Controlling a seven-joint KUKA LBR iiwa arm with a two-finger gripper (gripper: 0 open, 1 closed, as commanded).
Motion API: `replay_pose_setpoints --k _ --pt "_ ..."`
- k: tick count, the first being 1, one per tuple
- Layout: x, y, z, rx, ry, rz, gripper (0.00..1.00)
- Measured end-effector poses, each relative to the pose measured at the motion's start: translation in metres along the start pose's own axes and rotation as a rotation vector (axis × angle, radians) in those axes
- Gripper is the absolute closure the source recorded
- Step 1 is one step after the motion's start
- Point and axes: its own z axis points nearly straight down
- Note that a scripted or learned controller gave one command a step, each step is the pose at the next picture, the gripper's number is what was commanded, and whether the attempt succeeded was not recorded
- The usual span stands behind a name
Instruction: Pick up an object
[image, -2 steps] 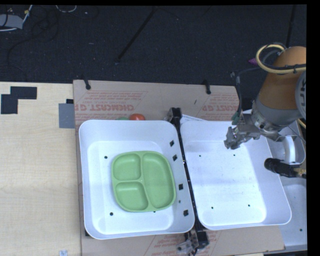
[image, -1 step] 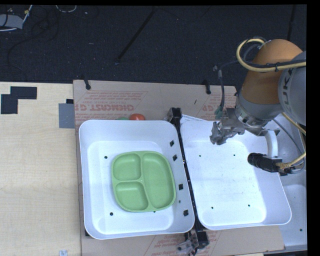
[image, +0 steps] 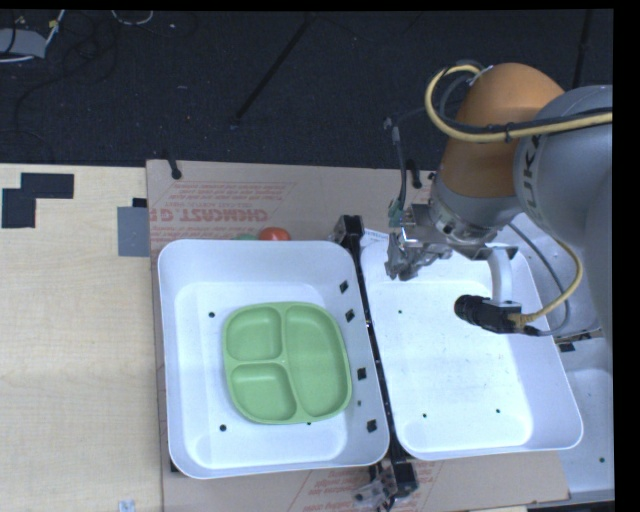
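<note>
The gripper hangs low over the far left corner of the right bin, close to the wall that meets the neighbouring bin. From where I stand its tip is a tangle of grey metal, and I cannot tell whether it is spread or closed, nor can I make out anything caught in it. Just above it sits the wrist, with thin cables running up, and then the big orange band and the grey bulk of the arm coming in from the right. A yellow hose loops around the orange part. A dark rounded piece with a cable on it hangs lower down beside the arm, over the right bin's floor. I cannot say whether it touches the bin. The bin floor beneath the gripper is bare white with a few small dark specks. The one thing to pick up that I can see is a green divided plate, lying flat in the middle of the left bin, well apart from the gripper and across the black clips that join the two bins. Behind the left bin's far rim a small red-orange thing peeks up, outside the bin. Both bins rest on a sheet of cardboard with red print, and pale wooden bench stretches off to the left.
</note>
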Motion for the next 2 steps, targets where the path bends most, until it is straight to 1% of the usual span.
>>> replay_pose_setpoints --k 1,2 --pt "0.057 0.008 -0.003 0.001 0.000 0.000 1.00" --pt "0.105 0.006 0.015 0.004 -0.001 0.001 1.00"
